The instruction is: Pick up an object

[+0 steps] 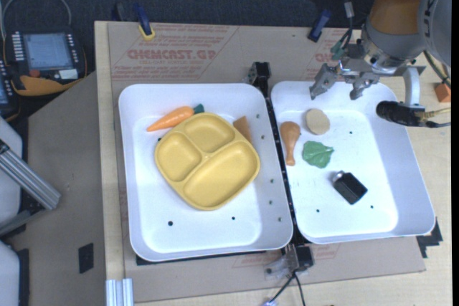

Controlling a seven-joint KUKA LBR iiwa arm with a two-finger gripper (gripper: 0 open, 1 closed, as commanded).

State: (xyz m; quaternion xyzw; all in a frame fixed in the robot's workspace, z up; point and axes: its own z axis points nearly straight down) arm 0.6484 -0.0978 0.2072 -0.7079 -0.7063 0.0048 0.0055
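My gripper hangs over the far edge of the right bin, fingers spread open with nothing between them. Just below it lies a round beige piece. Beside that are a tan drumstick-shaped toy, a green leafy piece and a small black block. In the left bin a yellow divided plate lies in the middle. An orange carrot rests at the plate's far left edge. A brown piece peeks out at the plate's right edge.
A black clamp sits at the far end of the seam between the bins. A black handle-like part juts over the right bin's far right rim. A handheld pendant lies off the bench at left.
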